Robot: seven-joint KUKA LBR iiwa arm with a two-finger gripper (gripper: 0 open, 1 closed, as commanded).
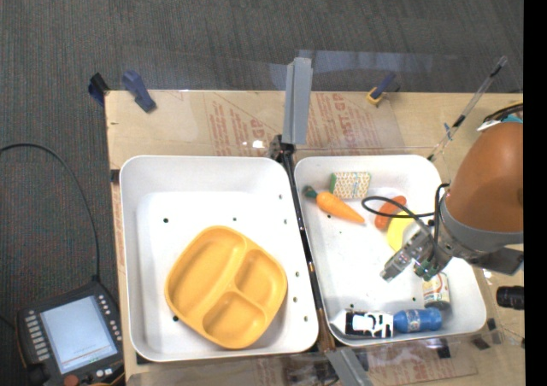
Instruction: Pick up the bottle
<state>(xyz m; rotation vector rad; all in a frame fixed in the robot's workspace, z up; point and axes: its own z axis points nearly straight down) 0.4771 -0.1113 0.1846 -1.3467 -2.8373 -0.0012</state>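
A yellow three-compartment plastic plate is seen low in the left white bin. In the right white bin, an orange toy carrot lies near the far edge.

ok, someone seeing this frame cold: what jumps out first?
The yellow tray in the left bin draws the eye first. Next, the orange arm reaching in from the right over the right bin, its gripper pointing down into it. The bottle lies on its side along that bin's near edge, with a carrot toward the far end.
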